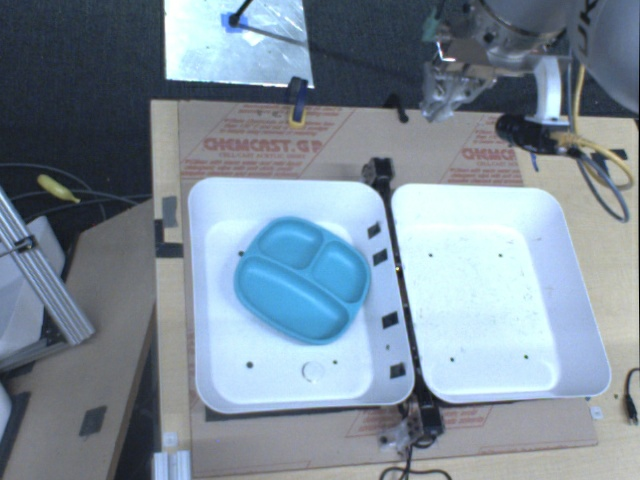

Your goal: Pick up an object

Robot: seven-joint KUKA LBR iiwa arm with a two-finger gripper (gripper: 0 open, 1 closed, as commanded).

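A light blue divided plate lies flat in the left white bin, a little above the bin's middle. Its three compartments hold nothing. My gripper hangs at the top of the view, above the bench behind the right bin, well away from the plate. Its metal fingers point down, and nothing shows between them.
The bench under the bins is brown cardboard with red print. A yellow clamp stands at its back edge. Black and yellow cables trail off the arm at the right. A shiny metal sheet lies beyond the bench.
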